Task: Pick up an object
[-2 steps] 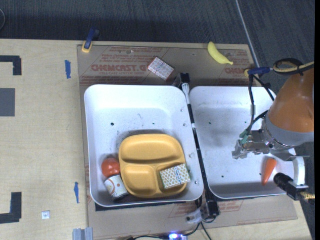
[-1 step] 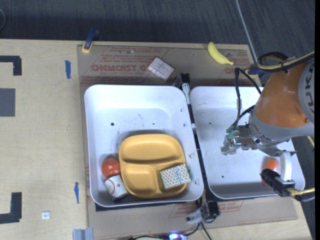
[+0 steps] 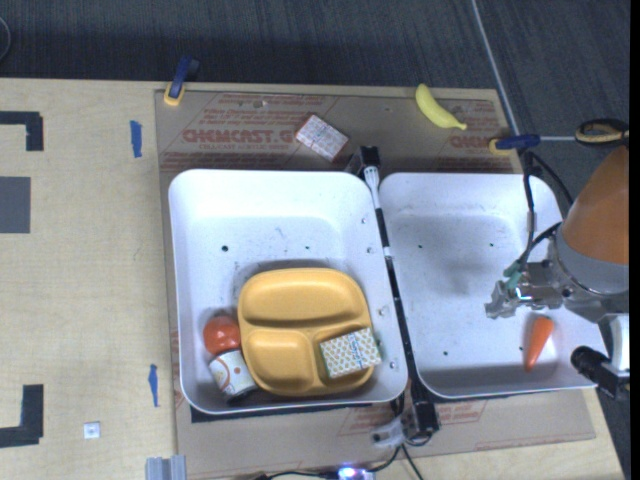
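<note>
Carrot (image 3: 538, 342) is your likeliest target, since it lies in the right bin closest to the gripper, but read the bench from the left first. Your left bin (image 3: 190, 268) holds a yellow divided tray (image 3: 300, 313) with a small patterned packet (image 3: 349, 352) in its lower right compartment, and a red-and-white round toy (image 3: 226, 353) just beside the tray's left edge. Behind the bins, on the cardboard, you have a small patterned box (image 3: 321, 136) and a banana (image 3: 438, 107), both well apart from the arm.

Move on to the right bin (image 3: 450, 228): the carrot lies near its lower right corner, pointing roughly away from you, close to the bin's wall. The gripper (image 3: 512, 296) hovers just up and left of it, not touching it. You cannot tell from this view whether its pincer stands open or closed; nothing shows between its tips.

To do this step well, I judge you should centre over the carrot's thicker upper part, close across its narrow width, and keep clear of the near wall, where a finger could catch.
</note>
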{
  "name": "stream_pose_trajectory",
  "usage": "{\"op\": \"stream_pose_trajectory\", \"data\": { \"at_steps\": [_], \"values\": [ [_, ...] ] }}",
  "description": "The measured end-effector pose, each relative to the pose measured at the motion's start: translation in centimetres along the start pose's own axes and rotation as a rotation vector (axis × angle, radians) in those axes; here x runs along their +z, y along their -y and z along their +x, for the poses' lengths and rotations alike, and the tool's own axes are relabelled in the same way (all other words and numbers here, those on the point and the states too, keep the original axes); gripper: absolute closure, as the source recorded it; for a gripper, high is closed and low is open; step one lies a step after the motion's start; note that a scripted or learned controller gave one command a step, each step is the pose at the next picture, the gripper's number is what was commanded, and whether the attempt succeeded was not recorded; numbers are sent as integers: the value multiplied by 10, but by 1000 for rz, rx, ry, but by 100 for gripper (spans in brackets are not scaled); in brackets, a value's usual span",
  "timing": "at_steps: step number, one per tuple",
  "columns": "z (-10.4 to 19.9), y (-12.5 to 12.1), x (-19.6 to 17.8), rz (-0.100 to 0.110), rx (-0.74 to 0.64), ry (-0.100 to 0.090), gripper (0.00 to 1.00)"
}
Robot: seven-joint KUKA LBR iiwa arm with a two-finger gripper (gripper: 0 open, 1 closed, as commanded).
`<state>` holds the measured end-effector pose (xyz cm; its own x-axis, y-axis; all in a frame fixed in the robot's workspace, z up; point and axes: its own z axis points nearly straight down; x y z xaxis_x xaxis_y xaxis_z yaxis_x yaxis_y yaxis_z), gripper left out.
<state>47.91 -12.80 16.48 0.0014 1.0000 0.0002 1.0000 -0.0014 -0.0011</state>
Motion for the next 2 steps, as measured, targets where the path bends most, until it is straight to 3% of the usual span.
{"op": "stream_pose_trajectory", "data": {
  "at_steps": [1,2],
  "values": [
    [57,-25,-20,-3,-3,0,100],
    [36,0,-5,0,-1,0,100]
  ]
}}
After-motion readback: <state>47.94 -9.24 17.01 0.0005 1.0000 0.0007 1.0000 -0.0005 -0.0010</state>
